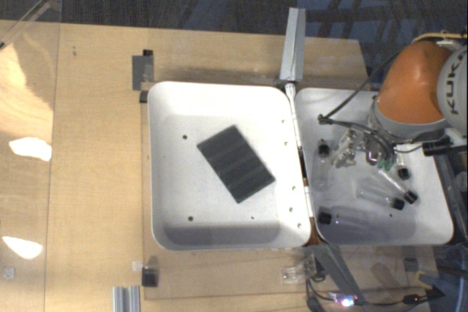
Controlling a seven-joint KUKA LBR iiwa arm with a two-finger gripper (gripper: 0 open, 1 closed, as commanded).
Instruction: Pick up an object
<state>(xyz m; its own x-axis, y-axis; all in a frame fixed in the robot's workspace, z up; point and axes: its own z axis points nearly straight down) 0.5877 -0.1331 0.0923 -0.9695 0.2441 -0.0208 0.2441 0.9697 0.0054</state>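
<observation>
My fingers (356, 150) hang low inside the right shallow white bin (439, 226), in its upper half, among several clear plastic tubes with black caps (380, 193); whether they are spread or pressed together I cannot tell through the tangle of metal and cable. The tubes lie scattered around and below me on the bin floor. Above, my orange wrist band (413, 88) covers the bin's far corner. In the left white bin (219, 234) a dark grey ribbed rectangular pad (235, 163) lies flat, turned diagonally. Both bins sit on the pale wooden worktop (88, 179).

Even, soft overhead light, bright glare patches on the bench (29, 150) at left, slight overall blur.
</observation>
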